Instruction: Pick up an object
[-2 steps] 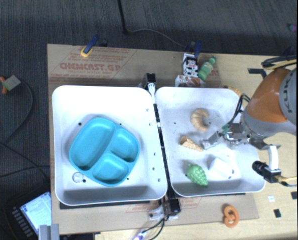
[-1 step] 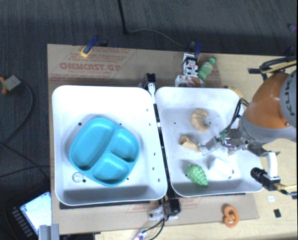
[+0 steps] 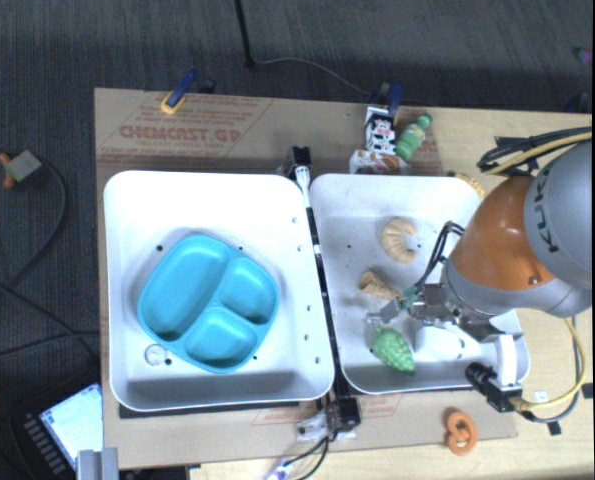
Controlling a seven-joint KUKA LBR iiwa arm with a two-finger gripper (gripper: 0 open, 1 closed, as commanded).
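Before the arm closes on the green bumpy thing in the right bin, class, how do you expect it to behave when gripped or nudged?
The green bumpy object looks small and rounded, tapering to one end, so it is probably light and might roll or pivot if nudged. Its knobbly surface should give the gripper some hold. It lies near the right bin front wall, so a push may trap it there.

Dark grey ribbed carpet floor (image 3: 97, 28) all round, top and left. Thin black cable (image 3: 245, 28) across it from top, curving rt. Small grey-and-orange block (image 3: 19, 167) on floor at left, w/ dark cord looping down. Light plywood counter (image 3: 247, 133) w/ faded red stencilled lettering (image 3: 182, 134) near back edge. Blue-and-yellow clamp (image 3: 180, 92) on back-left edge; blue clamp (image 3: 394, 96) further rt. Even overhead light, soft shadows. Glossy printed card (image 3: 72, 420) at bottom-left corner, partly cut off.
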